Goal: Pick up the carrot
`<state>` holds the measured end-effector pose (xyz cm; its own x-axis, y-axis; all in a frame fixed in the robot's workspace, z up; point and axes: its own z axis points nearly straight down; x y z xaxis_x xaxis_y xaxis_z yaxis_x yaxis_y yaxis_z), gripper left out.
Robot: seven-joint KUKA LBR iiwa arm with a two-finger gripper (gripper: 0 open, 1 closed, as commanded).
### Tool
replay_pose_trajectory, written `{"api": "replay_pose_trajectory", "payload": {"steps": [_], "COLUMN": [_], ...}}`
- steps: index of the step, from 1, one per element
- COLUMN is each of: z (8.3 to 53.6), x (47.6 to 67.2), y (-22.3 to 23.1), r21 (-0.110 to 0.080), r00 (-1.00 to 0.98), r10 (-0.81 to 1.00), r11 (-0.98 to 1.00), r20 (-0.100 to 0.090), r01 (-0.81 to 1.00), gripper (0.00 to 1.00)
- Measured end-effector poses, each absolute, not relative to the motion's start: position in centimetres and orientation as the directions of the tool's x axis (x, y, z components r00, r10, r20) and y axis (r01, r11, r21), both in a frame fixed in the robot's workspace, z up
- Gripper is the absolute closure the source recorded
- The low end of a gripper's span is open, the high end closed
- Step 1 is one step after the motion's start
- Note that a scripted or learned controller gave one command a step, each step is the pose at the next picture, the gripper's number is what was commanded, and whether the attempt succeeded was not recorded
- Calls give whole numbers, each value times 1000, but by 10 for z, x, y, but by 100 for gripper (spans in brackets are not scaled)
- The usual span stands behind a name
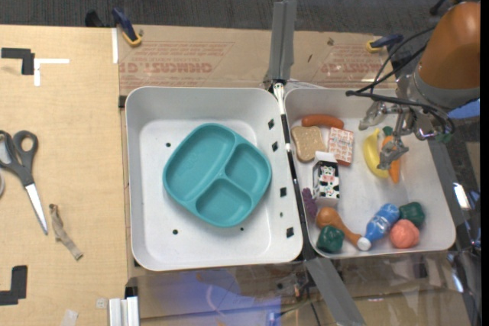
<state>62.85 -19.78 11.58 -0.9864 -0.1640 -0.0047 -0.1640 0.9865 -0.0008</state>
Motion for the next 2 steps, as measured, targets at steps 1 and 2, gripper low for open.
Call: {"api": "replay_pose_trajectory", "payload": {"steps": [1, 2], "z": [96, 96], "x": [611, 628], "y": [-220, -212], "r21": [-3, -3], "r00": [-986, -986], "r10": [-168, -169], "r11": [986, 986], "r20": [-9, -11], "r01": [-168, -169], "gripper": [0, 0]}}
